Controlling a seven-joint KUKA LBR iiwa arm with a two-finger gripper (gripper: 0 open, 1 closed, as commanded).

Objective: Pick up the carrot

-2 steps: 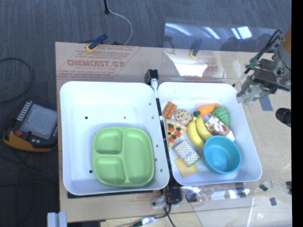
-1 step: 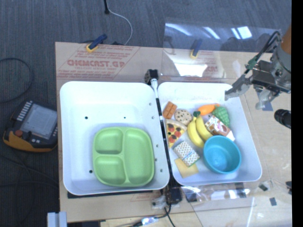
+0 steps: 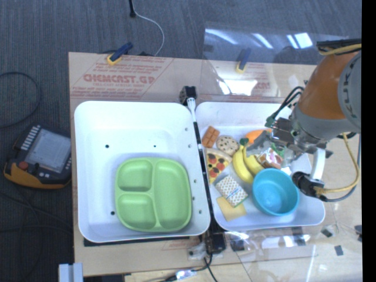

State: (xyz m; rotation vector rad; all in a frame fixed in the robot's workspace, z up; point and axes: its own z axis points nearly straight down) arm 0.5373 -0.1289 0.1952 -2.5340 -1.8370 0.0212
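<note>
White bins (image 3: 94, 157) looking smooth glossy plastic; green plate (image 3: 154, 194) matt plastic; blue bowl (image 3: 274, 192) shiny; floor (image 3: 59, 22) showing rough carpet.

My bench sits on dark grey carpet (image 3: 70, 16) filling upper and left frame. Brown cardboard sheet (image 3: 123, 78) with red lettering under bins, clipped at top by blue-yellow clamp (image 3: 119, 53). Black cable (image 3: 144, 13) trails across floor at top. My teach pendant (image 3: 38, 157) lies at left edge. Window glare upper right.
</note>
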